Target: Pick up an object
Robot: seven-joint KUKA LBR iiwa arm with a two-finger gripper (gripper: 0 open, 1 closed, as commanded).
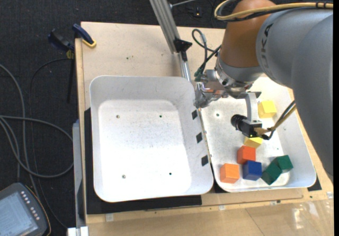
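Blocks crowd the near end of the right bin (pixel 294 143): an orange block (pixel 229 173), a red-orange block (pixel 246 154), a blue block (pixel 252 170) and two green blocks (pixel 284 163), a small yellow block (pixel 254 142) just behind them and a larger yellow block (pixel 267 107) farther back. My arm (pixel 288 33) reaches from the right, bent down over that bin's far left corner, where my tool (pixel 204 94) seems to hang just above the rim beside the left bin (pixel 100 123), well apart from the blocks; I cannot tell whether it is wide or narrow
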